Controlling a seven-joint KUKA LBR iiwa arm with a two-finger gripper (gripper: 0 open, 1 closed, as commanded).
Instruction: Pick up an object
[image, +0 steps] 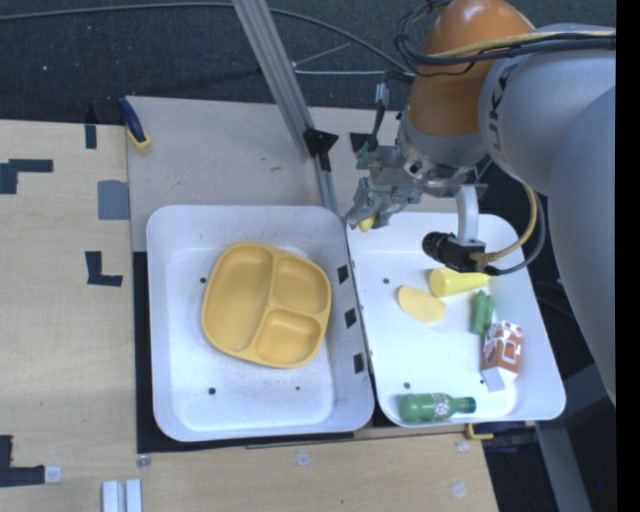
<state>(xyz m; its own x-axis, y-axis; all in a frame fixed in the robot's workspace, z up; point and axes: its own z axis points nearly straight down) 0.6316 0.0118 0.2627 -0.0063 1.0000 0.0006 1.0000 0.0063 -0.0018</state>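
Over on the left, a yellow tray (266, 304) fills the left bin (170, 400). Gripper (366, 216) hangs at 11 o'clock of the right bin (530, 395), can't tell its jaw state. Chip (421, 303) mid-bin, cone (458, 281) at its 2, bottle (436, 406) at 6, carton (501, 354) at 4.

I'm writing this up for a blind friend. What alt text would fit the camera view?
A grey and orange robot arm's pincer hovers at the top left corner of the right bin, which holds a green bottle, a small carton and yellow pieces. The left bin holds a yellow divided plate.
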